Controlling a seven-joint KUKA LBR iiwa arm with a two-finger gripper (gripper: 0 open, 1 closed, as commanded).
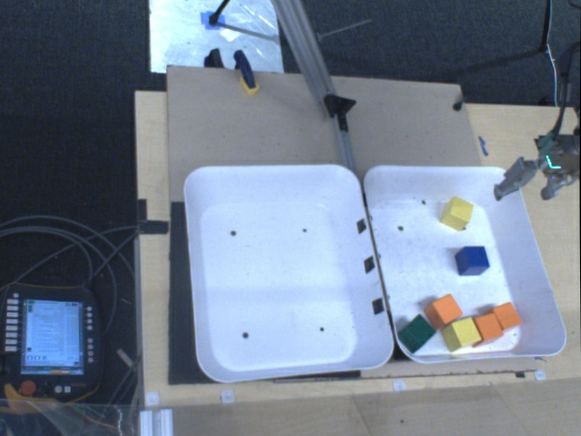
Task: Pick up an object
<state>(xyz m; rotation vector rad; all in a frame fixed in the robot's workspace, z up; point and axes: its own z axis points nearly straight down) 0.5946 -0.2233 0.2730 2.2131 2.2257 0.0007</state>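
Note:
The right white bin (427, 173) holds several cubes. A yellow cube (457, 213) lies near its back, with a blue cube (471, 260) in front of it. Along the front wall a green cube (417, 332), an orange cube (443, 310), a second yellow cube (461, 332) and two more orange cubes (487, 325) (507, 315) cluster together. My gripper (528, 189) hovers over the bin's back right corner, at the view's right edge. Its two grey fingers are spread open with nothing between them. It is right of the yellow cube and apart from it.
The left white bin (272, 271) sits beside the right one. A grey pole (304, 39) slants in from the top to a black clamp (339, 107). A teach pendant (50, 339) and cables lie on the floor at lower left.

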